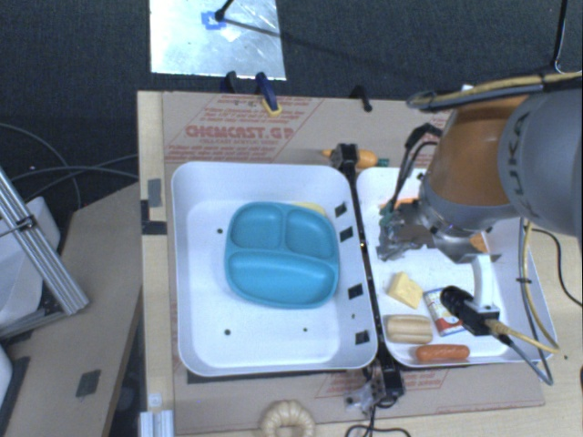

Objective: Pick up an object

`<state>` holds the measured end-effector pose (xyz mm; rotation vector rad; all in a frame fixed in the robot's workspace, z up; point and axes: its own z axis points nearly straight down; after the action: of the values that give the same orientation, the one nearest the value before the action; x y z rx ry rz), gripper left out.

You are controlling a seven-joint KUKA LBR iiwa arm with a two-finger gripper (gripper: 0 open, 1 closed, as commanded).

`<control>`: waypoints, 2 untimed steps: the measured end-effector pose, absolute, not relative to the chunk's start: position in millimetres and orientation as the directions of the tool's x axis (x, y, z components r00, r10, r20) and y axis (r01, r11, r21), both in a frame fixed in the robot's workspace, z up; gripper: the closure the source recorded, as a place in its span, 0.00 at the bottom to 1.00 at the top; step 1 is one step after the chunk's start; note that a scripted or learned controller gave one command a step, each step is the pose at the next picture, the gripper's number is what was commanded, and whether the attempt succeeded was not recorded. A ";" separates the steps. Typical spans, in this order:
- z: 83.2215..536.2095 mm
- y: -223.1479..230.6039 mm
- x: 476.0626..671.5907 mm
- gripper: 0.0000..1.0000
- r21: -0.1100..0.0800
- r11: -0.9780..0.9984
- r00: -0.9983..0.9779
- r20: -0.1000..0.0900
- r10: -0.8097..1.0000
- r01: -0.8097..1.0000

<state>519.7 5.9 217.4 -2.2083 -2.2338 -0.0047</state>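
Note:
My gripper (393,242) hangs low over the middle of the right bin (372,189), near its left wall. Just below it lies a yellow cheese wedge (405,290). Nearer the front edge are a tan bread roll (408,328), a red sausage (443,353) and a small red and white can (441,311). A bit of an orange thing (478,242) peeks out from under the wrist. Nothing can be seen held in the gripper.
The left bin (200,335) holds a blue divided plate (281,253) with a yellow thing (311,208) at its far edge. A small orange item (365,159) lies beyond the bins. The grey and orange arm covers the right bin's far right part.

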 end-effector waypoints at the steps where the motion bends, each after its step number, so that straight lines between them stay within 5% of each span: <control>1: 234.8 14.9 530.8 1.00 0.003 0.006 -0.006 0.001 1.000 1.000; 2: 215.9 18.2 523.7 1.00 -0.001 0.002 -0.002 0.000 1.000 1.000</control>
<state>523.7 18.2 215.9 -2.2187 -2.2230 0.0010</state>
